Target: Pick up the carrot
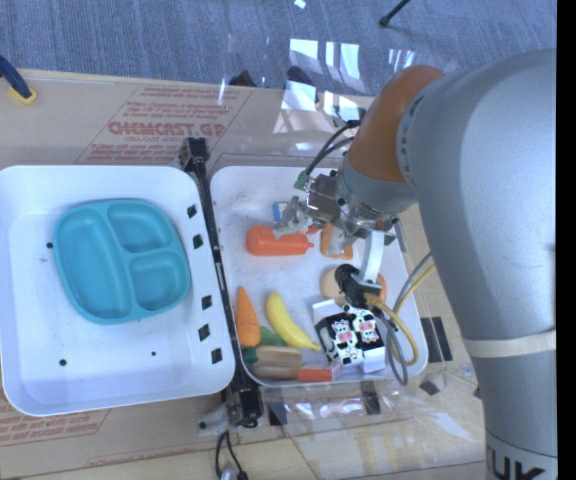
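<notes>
Carrot [247, 317] lies in the right bin [230, 190], hard against its left wall, tip toward the back and green top toward the front, with the banana [288, 321] just beside it on the right. Gripper [293, 216] hangs over the back half of the same bin, right at the orange block [277, 241] and apart from the carrot; cannot tell from this angle whether the jaws are open or shut, and nothing is seen held. Risks as I judge them: (1) wrong target, since the orange block sits directly under the tool and shares the carrot's colour; (2) a finger coming down on the bin wall, as the carrot leaves little room on that side; (3) banana caught or nudged along with the carrot; (4) tapered shape slipping out if gripped near the thin tip. Blue plate [121, 258] in the left bin [8, 298] is not involved.
</notes>
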`<state>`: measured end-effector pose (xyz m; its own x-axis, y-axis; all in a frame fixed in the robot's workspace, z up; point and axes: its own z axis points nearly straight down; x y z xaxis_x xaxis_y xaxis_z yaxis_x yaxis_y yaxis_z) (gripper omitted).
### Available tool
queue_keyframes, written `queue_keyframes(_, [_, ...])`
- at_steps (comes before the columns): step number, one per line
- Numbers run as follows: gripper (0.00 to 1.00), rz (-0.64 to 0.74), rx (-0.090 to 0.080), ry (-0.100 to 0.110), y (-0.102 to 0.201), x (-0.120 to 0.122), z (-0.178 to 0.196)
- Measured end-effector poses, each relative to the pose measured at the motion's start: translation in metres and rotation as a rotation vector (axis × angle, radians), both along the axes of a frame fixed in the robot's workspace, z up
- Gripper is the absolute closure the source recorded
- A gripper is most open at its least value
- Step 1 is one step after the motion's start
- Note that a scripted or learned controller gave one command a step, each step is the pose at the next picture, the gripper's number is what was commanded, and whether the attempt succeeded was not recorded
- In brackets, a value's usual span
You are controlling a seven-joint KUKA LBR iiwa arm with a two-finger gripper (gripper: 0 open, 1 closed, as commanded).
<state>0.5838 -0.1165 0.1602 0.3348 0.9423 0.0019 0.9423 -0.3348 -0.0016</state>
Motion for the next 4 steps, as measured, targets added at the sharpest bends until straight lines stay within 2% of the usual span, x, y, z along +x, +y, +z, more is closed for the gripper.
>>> queue_keyframes(1, [0.00, 0.032, -0.002, 0.004, -0.071, 0.019, -0.069])
queue_keyframes(2, [0.00, 0.083, 0.002, 0.007, -0.086, -0.004, -0.069])
queue_keyframes(3, [0.00, 0.223, 0.000, 0.000, -0.084, 0.034, -0.067])
queue_keyframes(4, [0.00, 0.450, 0.003, 0.005, -0.078, -0.013, -0.066])
